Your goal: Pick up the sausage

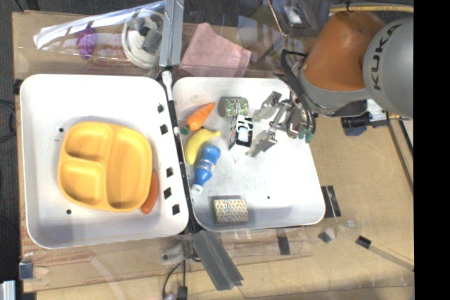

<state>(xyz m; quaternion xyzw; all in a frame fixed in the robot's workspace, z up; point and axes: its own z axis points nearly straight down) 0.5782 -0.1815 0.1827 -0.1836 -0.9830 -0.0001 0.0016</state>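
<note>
White plastic formed both shallow bins, set side by side on the bench. In the left bin [42, 151] lay a yellow divided tray [105, 164], and the sausage [151, 194], an orange-brown length, lay tucked against the tray's right edge, partly hidden beneath its rim, close to the wall that parted the two bins. Nothing was touching it.

The arm [351, 63] reached in from the right over the right bin [295, 186], its orange band broad above the wrist. The gripper [266, 124] hung over the upper middle of that bin, well apart from the sausage. Its two metal fingers [261, 144] stood spread with a clear gap between them and nothing held in the gap. Just beside them, on the left, lay a small black and white object [242, 131]; whether a fingertip touched it could not be told from this slant.

Further left in the right bin lay an orange carrot [199, 116], tilted, with a yellow banana [197, 145] below it and a blue bottle [204, 165] resting against the banana's lower end. A small greenish can [233, 107] lay near the carrot's tip. Near the front wall of the bin sat a small patterned block [230, 209].

Behind the bins, on the bench, lay a pink cloth [213, 53] and a clear plastic bag [98, 35] holding something purple.
</note>
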